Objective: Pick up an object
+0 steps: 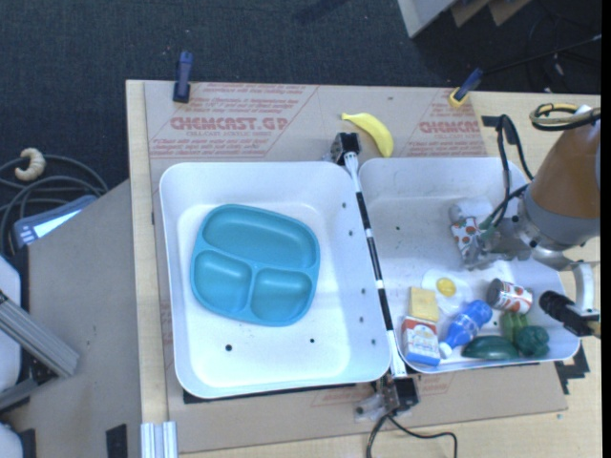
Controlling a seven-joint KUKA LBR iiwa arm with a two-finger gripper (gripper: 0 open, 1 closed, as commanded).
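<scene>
Landmark: right bin (420, 184). Along its near rim lies a clutter: carton (421, 341), blue bottle (464, 324), green vegetables (506, 340), yellow block (423, 302), small can (511, 296). None lifted. Farther in, mid-bin, the claw (474, 243) sits low beside a small red-and-white item (466, 229); cannot tell whether its jaws are apart or clamped. Grasp unconfirmed, lift outstanding. Beyond the bin's far rim, a banana (370, 131) on the tabletop (286, 113).

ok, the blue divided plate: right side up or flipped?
Right side up. The blue divided plate in the left bin shows three recessed compartments facing the camera.
</scene>
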